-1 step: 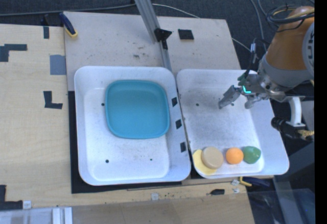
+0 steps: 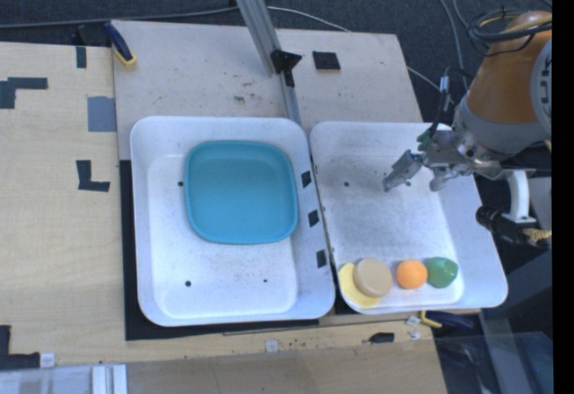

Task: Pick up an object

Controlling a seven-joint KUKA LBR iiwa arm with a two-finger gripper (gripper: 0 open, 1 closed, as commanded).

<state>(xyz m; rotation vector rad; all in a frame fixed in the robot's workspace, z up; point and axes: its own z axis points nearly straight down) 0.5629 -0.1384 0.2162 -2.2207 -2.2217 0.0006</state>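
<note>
Gripper [image 2: 420, 170] is being held open and empty above the right bin [image 2: 377, 204]. Small objects, among them an orange ball [image 2: 412, 274], are being kept along the bin's near edge, well apart from it.

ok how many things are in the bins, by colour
blue plate: 1, left bin
tan round piece: 1
yellow piece under the tan one: 1
orange ball: 1
green piece: 1
The last four lie along the right bin near edge.
Total: 5
</note>
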